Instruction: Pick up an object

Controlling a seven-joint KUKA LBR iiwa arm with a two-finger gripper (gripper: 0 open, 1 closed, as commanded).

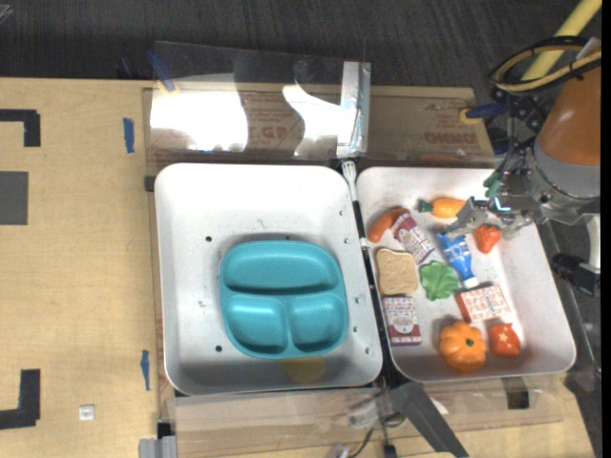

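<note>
The right bin [552,299] holds several toy foods: an orange carrot [445,208], a red-orange piece [382,225], a bread slice [396,272], a green leaf [439,281], a blue tube [458,256], an orange pumpkin [462,343] and a red tomato [504,339]. My gripper [484,219] hangs low over the bin's far right part, open, its fingers spread apart. A small red piece [488,240] lies just below the gap, not gripped. The arm's orange band [573,127] is at the right edge.
The left bin [181,256] holds a teal divided plate [283,296]. Red-and-white packets [403,318] [483,301] lie among the foods. A clear plastic sheet [286,103] stands behind the bins. Yellow and black cables [544,60] loop at the top right.
</note>
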